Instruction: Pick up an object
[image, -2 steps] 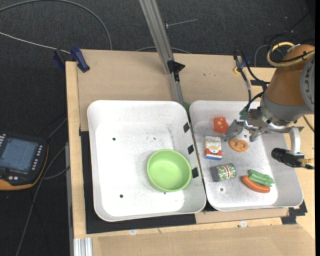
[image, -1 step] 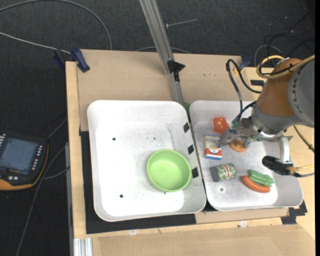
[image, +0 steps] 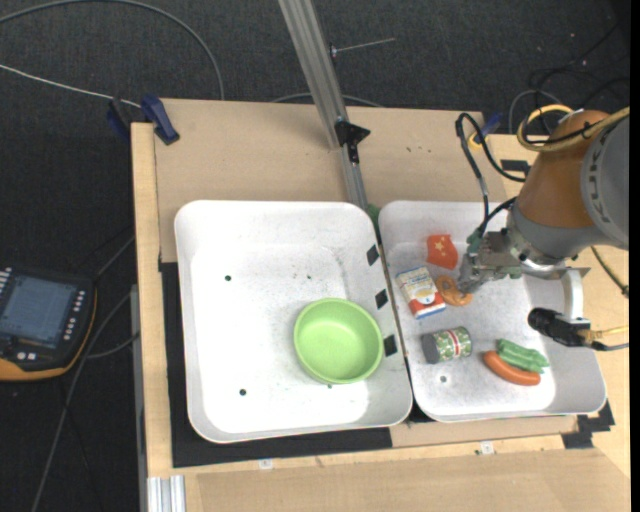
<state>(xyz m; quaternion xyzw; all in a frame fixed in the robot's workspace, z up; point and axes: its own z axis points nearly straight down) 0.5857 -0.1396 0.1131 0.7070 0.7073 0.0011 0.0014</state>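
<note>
Two bins: left bin (image: 215, 300) white with few dark specks, right bin (image: 575, 385) white. Bowl (image: 338, 340) lime green. Small block (image: 441, 250) red-orange. Carton (image: 423, 293) white with red and blue print. Can (image: 446, 345) dark grey, green-and-red label. Carrot-like toy (image: 514, 362) orange-red with green top. Small piece (image: 458, 294) under gripper orange-brown, possibly; blurred. Arm (image: 570, 195) grey, orange band. Bench (image: 260, 150) pale wood.

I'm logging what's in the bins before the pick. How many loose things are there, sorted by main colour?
Green: 1, the round green plastic bowl in the left bin.
Red: 1, the small red block.
White: 1, the white printed carton.
Orange: 2, the flat orange piece beside the gripper, and the orange carrot with green top.
Dark grey: 1, the can with a green and red label.
Total: 6
</note>
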